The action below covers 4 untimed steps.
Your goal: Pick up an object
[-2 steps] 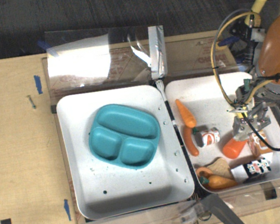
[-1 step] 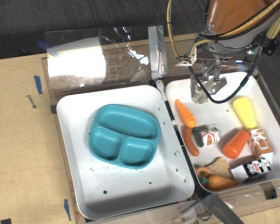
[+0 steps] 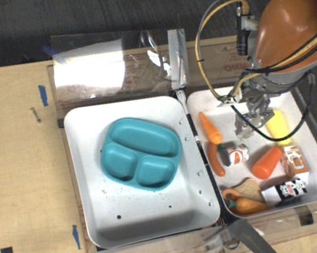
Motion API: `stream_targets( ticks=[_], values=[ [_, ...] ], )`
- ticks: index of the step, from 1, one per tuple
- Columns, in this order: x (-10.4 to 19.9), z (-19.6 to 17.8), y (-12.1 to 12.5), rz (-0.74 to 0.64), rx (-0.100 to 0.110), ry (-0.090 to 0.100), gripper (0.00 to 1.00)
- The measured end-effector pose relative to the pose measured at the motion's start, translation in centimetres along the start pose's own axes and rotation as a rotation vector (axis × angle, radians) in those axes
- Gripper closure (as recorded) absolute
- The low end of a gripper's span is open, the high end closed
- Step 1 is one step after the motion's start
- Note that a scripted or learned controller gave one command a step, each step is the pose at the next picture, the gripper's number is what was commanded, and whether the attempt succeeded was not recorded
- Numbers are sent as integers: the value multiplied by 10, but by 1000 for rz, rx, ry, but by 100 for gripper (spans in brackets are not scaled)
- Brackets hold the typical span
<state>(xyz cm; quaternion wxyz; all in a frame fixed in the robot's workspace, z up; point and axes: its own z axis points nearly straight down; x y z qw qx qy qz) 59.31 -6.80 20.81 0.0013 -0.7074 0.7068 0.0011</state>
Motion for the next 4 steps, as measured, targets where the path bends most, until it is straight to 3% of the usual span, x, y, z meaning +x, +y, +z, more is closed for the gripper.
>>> stream_targets(
  ticks=[1, 2, 3, 4],
  values=[
    [28, 18, 84, -158, 1, 1, 100],
    [25, -20, 33, -257, 7, 1, 100],
    [22, 100, 101, -398, -5, -3, 100],
    [9, -80, 28, -300, 10, 3, 100]
  ],
)
